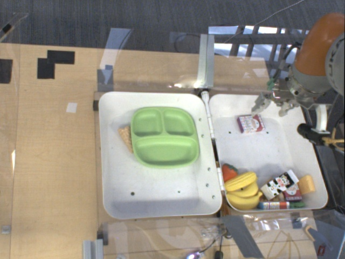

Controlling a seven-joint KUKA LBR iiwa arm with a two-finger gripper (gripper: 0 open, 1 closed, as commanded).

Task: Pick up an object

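My gripper hangs over the far edge of the right bin, its two fingers spread open and nothing between them. A small pink-and-white box lies on the bin floor just left of and nearer than the fingers. Along the bin's near edge lie yellow bananas, a red piece behind them, a black-and-white carton, a marker and an orange block.
The left bin holds a green divided plate with a tan cracker-like piece tucked at its left side. A metal divider rail runs between the bins. The arm's orange band sits at the upper right.
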